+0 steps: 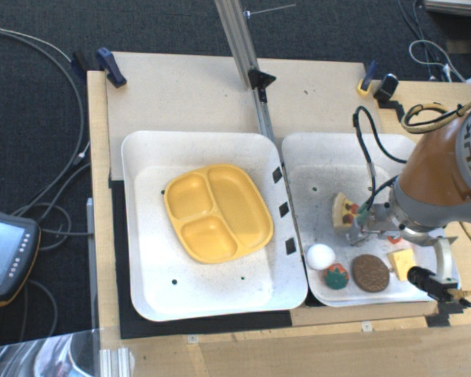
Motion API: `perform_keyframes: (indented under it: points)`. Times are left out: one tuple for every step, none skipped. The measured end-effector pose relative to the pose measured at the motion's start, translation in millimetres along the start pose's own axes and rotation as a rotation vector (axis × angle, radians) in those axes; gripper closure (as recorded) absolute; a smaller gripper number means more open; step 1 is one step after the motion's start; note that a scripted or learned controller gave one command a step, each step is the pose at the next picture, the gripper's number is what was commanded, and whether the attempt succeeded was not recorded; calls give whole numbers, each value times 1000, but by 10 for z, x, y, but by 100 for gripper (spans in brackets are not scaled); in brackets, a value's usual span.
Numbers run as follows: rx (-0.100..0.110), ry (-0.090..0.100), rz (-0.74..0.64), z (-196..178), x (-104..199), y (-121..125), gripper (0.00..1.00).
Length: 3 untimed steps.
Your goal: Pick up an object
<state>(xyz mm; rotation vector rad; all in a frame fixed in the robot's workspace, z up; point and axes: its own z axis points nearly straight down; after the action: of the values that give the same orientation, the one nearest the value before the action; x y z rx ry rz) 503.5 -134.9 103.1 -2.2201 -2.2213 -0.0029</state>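
In the right-hand bin [330,159], I am bringing the arm [439,171] down from the right, and the pincer [364,228] is hanging low over the bin floor, just right of a small yellow-and-white toy piece [345,209]. Whether the pincer is apart or together I cannot tell, since the wrist is hiding it from above, and nothing is showing as gripped.

The loose pieces are crowding the near edge of this bin: a white ball [321,255], a green-and-red toy [336,276] touching it on the near side, a brown round disc [370,272] just right of those, and a yellow block [401,259] further right, partly under the arm. The yellow divided tray [217,212] is lying alone in the left bin [141,210], well apart.

I am judging the brown disc or the small yellow-and-white piece as the nearest candidates. To do this well, I am favouring whichever stands clear of its neighbours, centring over it squarely, descending straight, and closing only once it sits between the tips. The ball looks likely to roll away.
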Motion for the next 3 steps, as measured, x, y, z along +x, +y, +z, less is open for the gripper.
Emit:
perform_keyframes:
  points:
    - [-5,-3,0,-444,-30,-31,100]
    - [-7,-4,-1,-1055,-45,-81,100]
    - [-7,-4,-2,-1593,-46,-61,100]
